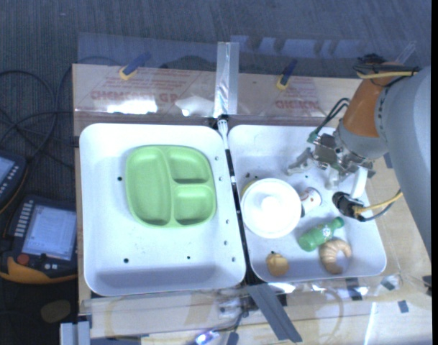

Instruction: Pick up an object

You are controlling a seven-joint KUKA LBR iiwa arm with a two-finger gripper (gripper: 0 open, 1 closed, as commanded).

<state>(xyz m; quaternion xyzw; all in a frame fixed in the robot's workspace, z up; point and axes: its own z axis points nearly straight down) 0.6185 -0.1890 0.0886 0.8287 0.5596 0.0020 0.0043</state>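
We see the gripper [310, 165] low over the right bin [370, 261], near its upper middle, arm [391, 121] coming in from the right with the orange band above the wrist; we cannot tell whether the hand is clenched or released, the view is too small and cluttered there; nothing shows as grasped.

Pickable things all sit in the right bin: a white bowl [271, 207] against the bin's left wall, upright; a green bottle [319, 234] lying on its side just right of the bowl; a croissant [335, 254] touching or just below the bottle, toward the front right corner; a small brown round piece [277, 264], bread roll or similar, near the front edge below the bowl; a small white object [311, 199] between bowl and gripper, too small for us to name.

Left bin [96, 264] holds a green divided tray [170, 185], three compartments, lying flat near its centre; well apart from the gripper.
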